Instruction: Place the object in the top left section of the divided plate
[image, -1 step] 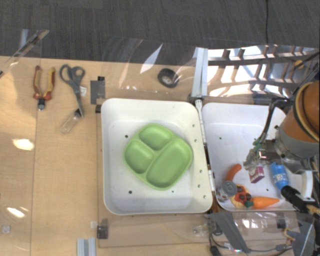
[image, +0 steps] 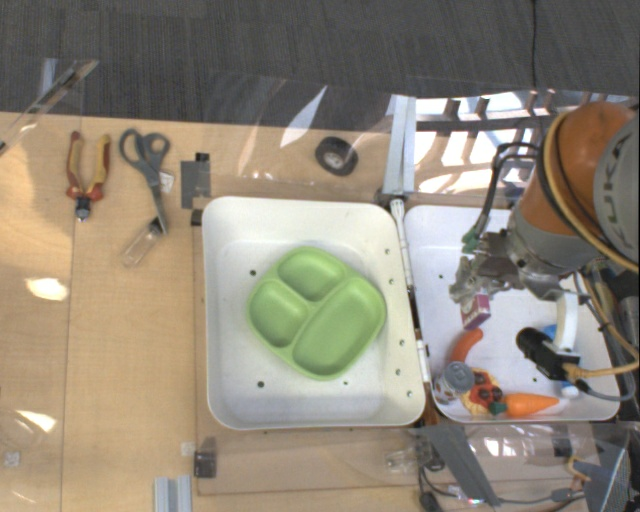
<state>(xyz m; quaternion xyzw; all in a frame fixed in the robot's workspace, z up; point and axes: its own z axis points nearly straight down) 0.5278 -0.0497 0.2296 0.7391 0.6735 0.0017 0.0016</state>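
Toys (image: 497, 397) sit nearest, at the front of the right bin (image: 432, 300): carrot, orange sausage etc. My pincer (image: 474, 296) hangs over that bin w/ a small purple item at its tips; can't tell if it's pinched or just beside. Green plate (image: 317, 311) in left bin holds nothing, so pick, carry & drop into its top left section are all left.

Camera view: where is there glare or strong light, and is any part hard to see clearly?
Camera view: bright patches of light fall on the bench at left and behind the right bin; the green divided plate is evenly lit and sharp; the gripper sits in shadow under the arm, its fingers unclear.
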